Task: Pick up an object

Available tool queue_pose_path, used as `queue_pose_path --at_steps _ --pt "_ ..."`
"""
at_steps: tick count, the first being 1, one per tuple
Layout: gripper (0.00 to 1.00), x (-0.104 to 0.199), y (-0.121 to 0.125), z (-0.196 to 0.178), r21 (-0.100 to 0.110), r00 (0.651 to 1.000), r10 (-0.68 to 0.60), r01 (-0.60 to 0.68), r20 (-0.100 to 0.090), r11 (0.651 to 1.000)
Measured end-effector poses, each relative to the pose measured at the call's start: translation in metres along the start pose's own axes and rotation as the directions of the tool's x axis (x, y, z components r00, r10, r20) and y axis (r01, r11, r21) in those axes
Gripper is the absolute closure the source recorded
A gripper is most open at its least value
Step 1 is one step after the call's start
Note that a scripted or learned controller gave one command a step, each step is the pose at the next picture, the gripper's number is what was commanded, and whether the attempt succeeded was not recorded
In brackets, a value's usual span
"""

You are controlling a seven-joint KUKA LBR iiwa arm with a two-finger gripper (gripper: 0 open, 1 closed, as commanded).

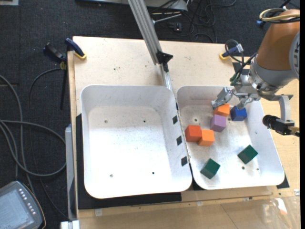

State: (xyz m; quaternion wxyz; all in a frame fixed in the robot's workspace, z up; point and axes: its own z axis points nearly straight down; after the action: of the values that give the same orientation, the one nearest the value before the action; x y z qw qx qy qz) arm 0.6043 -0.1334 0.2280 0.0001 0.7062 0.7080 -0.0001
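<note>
At the far side of the right white bin (267, 142), the two-finger gripper (232, 99) hangs low over a small orange block (222, 110) and a blue cube (238, 113). Its fingers are spread apart and nothing is between them. The purple cube (218, 122) touches the near side of the small orange block. Left of it lie two orange cubes (199, 135), touching each other. Nearer, two dark green cubes (210, 168) lie well apart. The left white bin (90, 128) stands beside it on the wooden bench (119, 61).
</note>
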Motion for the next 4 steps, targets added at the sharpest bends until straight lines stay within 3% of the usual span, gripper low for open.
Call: queue_pose_path --at_steps 1,2,3,4 --pt "0.0 0.0 0.0 0.0 0.0 1.0 0.001 -0.001 0.0 1.0" --pt "0.0 0.002 0.009 0.053 0.005 1.0 0.0 0.0 0.0 1.0" --pt "0.0 -0.001 0.01 0.11 -0.011 1.0 0.003 -0.003 0.009 1.0" --pt "0.0 -0.002 0.013 0.109 -0.018 1.0 0.003 -0.003 0.007 1.0"
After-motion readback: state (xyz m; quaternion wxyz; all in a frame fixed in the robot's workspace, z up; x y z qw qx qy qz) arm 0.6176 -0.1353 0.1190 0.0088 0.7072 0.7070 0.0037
